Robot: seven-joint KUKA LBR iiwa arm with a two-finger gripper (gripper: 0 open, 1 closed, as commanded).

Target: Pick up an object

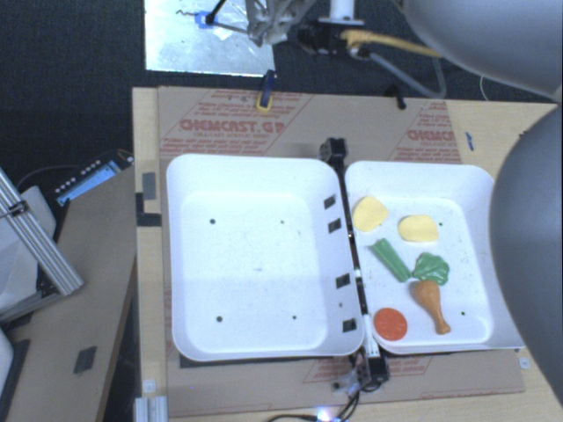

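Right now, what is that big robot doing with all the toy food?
A grey robot arm reaches in over the right bin, where the toy food lies: two yellow pieces, a green stick, a carrot with a leafy top and a red disc. All of them rest on the bin floor, so nothing has been picked up yet. The left bin sits beside it.
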